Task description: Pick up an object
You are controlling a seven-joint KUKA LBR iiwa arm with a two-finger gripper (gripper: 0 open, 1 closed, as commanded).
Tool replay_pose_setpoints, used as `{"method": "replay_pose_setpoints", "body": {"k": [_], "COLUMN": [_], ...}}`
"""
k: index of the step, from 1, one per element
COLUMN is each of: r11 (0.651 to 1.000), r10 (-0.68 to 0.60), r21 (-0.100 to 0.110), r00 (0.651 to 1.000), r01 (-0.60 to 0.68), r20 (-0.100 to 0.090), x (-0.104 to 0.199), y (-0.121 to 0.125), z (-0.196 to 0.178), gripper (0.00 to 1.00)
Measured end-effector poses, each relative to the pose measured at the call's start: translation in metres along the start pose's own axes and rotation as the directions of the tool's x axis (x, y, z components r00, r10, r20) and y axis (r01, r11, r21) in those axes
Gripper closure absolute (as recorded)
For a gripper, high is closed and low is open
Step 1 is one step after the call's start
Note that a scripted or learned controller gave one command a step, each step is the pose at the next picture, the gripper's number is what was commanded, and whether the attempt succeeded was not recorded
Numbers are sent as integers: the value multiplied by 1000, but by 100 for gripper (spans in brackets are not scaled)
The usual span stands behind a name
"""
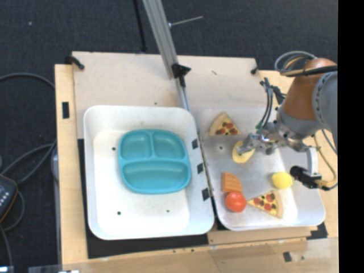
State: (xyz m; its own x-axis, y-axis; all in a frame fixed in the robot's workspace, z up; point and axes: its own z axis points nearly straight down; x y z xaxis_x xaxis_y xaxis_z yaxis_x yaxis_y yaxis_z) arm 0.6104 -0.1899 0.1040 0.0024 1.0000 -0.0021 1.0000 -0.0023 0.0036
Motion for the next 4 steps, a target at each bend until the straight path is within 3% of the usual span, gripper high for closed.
{"method": "replay_pose_setpoints", "body": {"k": [1,3,4], "r11": [1000,1000,1000], "r10": [1,-5,-7], "r21": [-4,-3,-1], "r00": [1000,1000,1000], "r01": [-1,5,7], "r20": [1,0,0], "x": [-1,-1,-2], "y": [1,4,5], "z": [-12,-121,-143], "gripper": [100,100,100]}}
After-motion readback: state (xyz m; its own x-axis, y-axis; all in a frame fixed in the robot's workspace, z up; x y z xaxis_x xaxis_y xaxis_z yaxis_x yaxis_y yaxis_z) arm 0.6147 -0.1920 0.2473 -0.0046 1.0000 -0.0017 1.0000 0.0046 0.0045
